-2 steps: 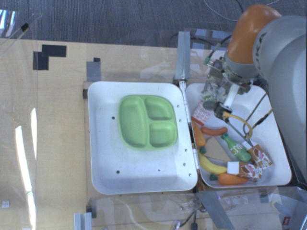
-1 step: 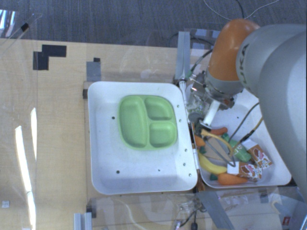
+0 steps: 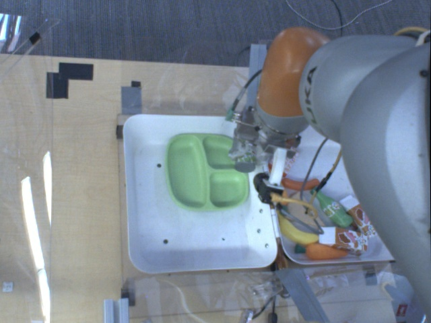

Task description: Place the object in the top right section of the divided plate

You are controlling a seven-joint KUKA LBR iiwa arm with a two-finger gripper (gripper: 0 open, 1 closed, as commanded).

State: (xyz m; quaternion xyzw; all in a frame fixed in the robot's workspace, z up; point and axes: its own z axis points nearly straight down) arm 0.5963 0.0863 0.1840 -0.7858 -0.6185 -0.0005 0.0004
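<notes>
The divided plate point(image 3: 187, 173), pale green with three sections, lies flat in the left bin point(image 3: 202, 247), toward that bin's far right part. One long section runs down its left side and two smaller ones sit on its right. The far right section point(image 3: 215, 150) is the one named in the task. The end effector point(image 3: 244, 152) stands over the right edge of that section, pointing down, close above the plate. Whether it is spread, pressed together or pinching anything cannot be told from this angle. The object to be placed cannot be singled out. The arm point(image 3: 363, 106), grey with its orange band point(image 3: 286, 69), reaches in from the right and covers the far part of the right bin point(image 3: 328, 155). Loose items crowd that bin. A red-orange piece point(image 3: 300, 184) lies near its left wall. A green bottle point(image 3: 333, 210) lies tilted toward the middle. A banana point(image 3: 296, 231) lies at the near left, with a carrot point(image 3: 325, 251) just beside it at the near edge. A brown and white packet point(image 3: 355, 231) lies to their right. Both bins rest side by side on the pale wooden table point(image 3: 81, 180), which carries black tape marks point(image 3: 67, 78) at its far left. Beyond the table lies grey floor point(image 3: 168, 19) with a thin cable point(image 3: 337, 9) looped on it.
</notes>
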